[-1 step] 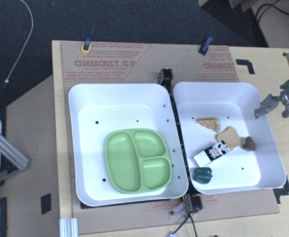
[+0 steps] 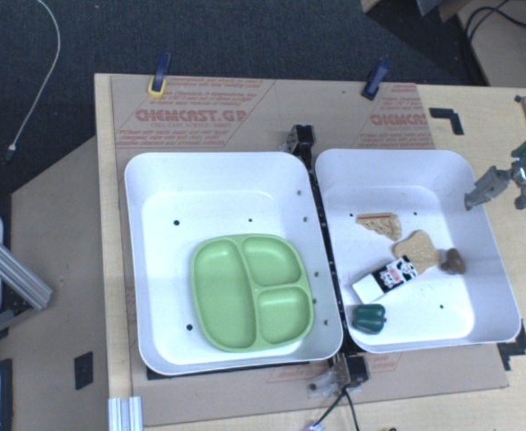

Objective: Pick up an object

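Observation:
The right bin [image 2: 478, 326] holds several small items. A tan cracker-like slice [image 2: 378, 224] lies near its middle, with a tan toast piece [image 2: 416, 249] and a small brown lump [image 2: 455, 261] just below it. A white carton with a black print [image 2: 385, 280] lies at a slant towards the bin's front left, and a dark green pepper [image 2: 368, 318] sits in the front left corner. My gripper [image 2: 504, 197] hangs over the bin's right rim, up and to the right of the items. It is open, with nothing between its fingers [image 2: 481, 190].
The left bin [image 2: 155, 196] holds a light green divided plate [image 2: 251, 290] in its front half. A black clamp [image 2: 302, 138] sits at the back where the two bins meet. Blue clips [image 2: 375, 79] hold the cardboard sheet at the back.

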`<state>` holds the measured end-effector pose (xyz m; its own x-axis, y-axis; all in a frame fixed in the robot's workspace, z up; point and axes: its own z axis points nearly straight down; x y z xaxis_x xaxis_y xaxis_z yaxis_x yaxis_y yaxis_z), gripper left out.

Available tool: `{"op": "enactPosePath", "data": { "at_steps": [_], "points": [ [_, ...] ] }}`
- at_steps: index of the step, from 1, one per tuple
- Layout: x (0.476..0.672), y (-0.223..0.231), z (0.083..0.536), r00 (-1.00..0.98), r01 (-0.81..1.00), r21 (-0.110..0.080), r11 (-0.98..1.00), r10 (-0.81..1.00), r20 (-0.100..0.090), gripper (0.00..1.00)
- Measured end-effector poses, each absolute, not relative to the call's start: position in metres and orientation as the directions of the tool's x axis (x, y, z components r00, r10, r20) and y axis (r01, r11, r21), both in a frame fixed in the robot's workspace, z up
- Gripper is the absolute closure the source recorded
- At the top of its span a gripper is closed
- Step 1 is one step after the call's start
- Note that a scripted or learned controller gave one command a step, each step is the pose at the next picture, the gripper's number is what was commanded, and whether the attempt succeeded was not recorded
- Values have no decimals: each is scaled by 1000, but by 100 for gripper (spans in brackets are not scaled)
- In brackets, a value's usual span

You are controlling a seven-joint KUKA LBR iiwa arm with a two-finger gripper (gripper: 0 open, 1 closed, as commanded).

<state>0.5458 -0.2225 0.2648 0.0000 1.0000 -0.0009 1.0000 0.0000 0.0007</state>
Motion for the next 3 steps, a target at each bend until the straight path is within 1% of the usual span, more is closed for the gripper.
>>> {"op": "enactPosePath", "data": {
  "at_steps": [1,3],
  "points": [
    [541,-217,203,0,1000,-7,0,1000,3,0],
    [543,-213,90,1,1000,-1,-1,1000,1,0]
  ]
}}
